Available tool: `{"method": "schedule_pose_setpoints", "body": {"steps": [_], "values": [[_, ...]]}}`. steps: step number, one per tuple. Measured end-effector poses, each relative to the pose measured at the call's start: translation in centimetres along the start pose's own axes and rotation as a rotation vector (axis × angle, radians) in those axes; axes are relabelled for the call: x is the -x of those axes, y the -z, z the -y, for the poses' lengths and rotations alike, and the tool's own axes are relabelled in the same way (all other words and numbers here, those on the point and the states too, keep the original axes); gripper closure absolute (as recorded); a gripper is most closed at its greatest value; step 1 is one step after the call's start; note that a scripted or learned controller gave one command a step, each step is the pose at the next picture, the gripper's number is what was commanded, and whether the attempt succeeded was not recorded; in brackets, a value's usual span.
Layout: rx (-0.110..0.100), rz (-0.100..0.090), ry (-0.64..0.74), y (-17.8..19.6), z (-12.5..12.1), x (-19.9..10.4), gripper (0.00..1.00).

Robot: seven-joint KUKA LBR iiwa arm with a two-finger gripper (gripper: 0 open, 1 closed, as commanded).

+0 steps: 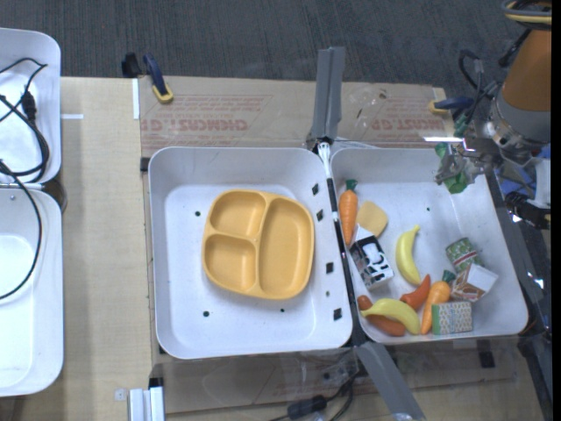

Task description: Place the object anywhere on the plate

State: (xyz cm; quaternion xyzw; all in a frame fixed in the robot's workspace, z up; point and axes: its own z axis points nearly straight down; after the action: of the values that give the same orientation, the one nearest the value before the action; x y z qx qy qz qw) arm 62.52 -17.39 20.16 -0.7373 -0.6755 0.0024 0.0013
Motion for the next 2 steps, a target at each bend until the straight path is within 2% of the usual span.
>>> {"method": "schedule_pose_setpoints", "body": {"steps": [1, 2], "values": [[-0.001, -0.001, 0.044, -1.1, -0.8, -6.6, 1.0], [-0.001, 0.0, 0.237, -1.2, 0.5, -12.2, 1.0]]}}
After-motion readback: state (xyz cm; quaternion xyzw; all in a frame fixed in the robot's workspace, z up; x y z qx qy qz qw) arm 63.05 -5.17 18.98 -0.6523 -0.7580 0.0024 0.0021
